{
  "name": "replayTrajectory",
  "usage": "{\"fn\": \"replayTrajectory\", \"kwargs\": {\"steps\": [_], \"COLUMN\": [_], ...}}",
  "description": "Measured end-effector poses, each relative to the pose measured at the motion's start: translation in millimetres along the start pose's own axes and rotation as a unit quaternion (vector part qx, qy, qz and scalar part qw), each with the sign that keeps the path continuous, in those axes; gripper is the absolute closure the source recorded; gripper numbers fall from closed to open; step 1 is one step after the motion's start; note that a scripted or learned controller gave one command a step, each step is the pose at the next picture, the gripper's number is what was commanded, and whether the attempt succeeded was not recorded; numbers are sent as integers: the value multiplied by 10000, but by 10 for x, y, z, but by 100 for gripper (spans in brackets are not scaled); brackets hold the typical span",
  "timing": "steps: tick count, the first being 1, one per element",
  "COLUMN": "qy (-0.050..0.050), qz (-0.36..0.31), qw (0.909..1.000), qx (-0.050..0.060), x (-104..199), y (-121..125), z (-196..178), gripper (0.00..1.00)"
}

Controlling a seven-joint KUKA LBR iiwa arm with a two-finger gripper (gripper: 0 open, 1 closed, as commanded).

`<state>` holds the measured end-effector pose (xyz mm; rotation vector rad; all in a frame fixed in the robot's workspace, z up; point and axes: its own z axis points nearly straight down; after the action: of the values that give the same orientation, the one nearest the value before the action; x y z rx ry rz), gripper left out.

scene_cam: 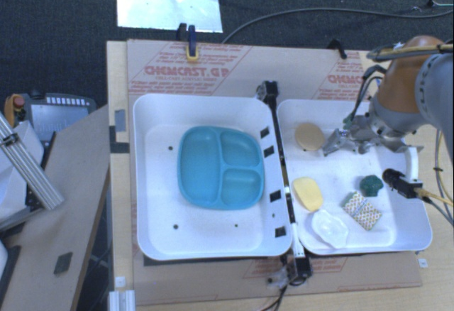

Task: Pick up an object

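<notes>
A: Bins [152,160] are seen side by side on a desk [234,61]. What is held in each?

B: A blue plate [218,166] is set in the left one. A tan disc [309,136], yellow block [308,193], green lump [371,184], patterned packet [362,210] and clear cup [329,227] are scattered in the right.

A: And the gripper [339,143]?

B: It is poised just beside the tan disc; whether the fingers are parted cannot be told.

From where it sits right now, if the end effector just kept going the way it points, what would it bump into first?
Probably the tan round disc: the end effector points left toward it in the right bin. Its height above the disc is hard to judge from this slanted view.
</notes>
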<state>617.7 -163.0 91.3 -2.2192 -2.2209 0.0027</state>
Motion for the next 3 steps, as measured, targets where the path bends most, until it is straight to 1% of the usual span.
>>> {"fn": "replayTrajectory", "kwargs": {"steps": [1, 2, 3], "qy": [-7, -10, -10], "qz": [1, 6, -16], "qw": [10000, 10000, 10000], "qx": [-39, -41, -48], "x": [-3, -86, -28], "y": [23, 53, -2], "z": [-147, -626, -1218], "gripper": [100, 100, 100]}}
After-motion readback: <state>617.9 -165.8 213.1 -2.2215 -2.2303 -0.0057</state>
